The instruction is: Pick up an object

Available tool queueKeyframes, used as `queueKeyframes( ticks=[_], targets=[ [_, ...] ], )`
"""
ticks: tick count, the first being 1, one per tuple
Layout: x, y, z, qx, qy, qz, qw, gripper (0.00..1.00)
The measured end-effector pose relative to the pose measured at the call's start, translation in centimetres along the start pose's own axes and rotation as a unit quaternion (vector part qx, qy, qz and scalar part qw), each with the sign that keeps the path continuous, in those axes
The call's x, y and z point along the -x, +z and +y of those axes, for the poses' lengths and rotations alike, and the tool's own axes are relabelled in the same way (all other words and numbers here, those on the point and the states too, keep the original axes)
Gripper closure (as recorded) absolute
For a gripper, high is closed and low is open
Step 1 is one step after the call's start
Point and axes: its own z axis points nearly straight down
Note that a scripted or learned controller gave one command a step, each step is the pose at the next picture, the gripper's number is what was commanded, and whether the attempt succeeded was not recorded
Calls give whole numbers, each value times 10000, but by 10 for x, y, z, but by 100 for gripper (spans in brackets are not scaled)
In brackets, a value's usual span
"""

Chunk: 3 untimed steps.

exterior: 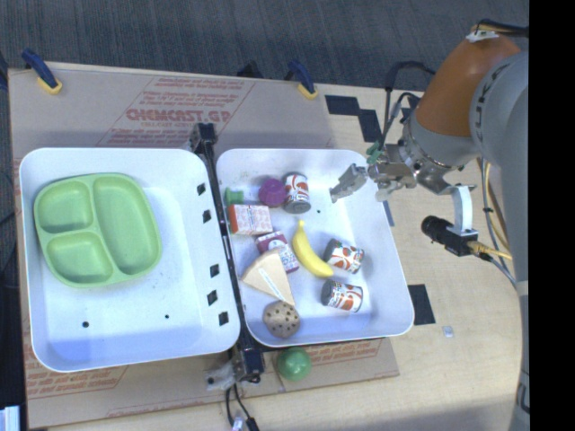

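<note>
The arm [467, 79] enters from the right, its orange band above the wrist, and bends down so that the gripper [349, 183] hangs over the upper right corner of the right bin [400, 285]. The fingers point left toward the bin's middle, spread apart with nothing between them. The bin is a shallow white tray with rounded corners and a smooth, glossy wall. The banana [310, 253] lies near the bin's middle, a curved yellow plastic shape with its long axis running from upper left to lower right, the tip at the top pointing toward the upper can [297, 191]. That can is a small cylinder with a red-and-white label, next to a purple ball [271, 189]. Two more cans, the middle can [343, 258] and the lower can [344, 296], lie on their sides right of the banana. A red-and-white box [251, 218] sits at the left wall, a pale yellow cheese wedge [269, 278] below it, and a brown speckled ball [281, 319] near the bottom rim. The left bin [180, 321] holds a matte green divided plate [97, 228]. A green ball [293, 363] rests on the cardboard just outside the right bin's lower edge.
</note>
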Motion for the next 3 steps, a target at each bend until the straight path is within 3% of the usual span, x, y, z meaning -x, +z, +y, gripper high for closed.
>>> queueKeyframes(
  ticks=[3],
  targets=[
    [0, 0, 0, 0, 0, 0, 10000, 0]
  ],
)
